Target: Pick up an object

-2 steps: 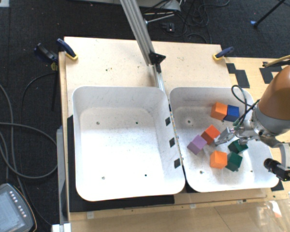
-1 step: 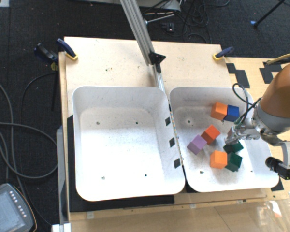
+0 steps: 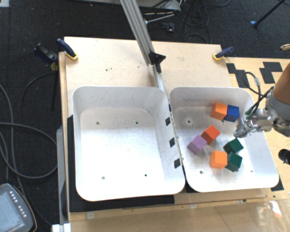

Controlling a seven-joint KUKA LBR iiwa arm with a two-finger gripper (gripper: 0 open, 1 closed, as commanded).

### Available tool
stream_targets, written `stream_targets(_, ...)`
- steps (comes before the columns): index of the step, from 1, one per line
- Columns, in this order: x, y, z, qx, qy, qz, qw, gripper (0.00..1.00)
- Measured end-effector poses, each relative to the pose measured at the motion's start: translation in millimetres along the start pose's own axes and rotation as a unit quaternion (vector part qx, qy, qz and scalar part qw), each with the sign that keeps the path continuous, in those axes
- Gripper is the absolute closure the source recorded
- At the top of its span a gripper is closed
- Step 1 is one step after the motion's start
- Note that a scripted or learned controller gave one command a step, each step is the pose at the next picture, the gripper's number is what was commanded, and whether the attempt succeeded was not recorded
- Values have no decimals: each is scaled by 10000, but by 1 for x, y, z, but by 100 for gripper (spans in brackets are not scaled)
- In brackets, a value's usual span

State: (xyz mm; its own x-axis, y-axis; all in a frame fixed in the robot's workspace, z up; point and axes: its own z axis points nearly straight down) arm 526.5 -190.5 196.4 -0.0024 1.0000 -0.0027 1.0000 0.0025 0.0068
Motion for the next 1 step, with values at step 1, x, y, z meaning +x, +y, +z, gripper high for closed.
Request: stream_targets(1,0,2,-44,0,-2,-4,10000,100)
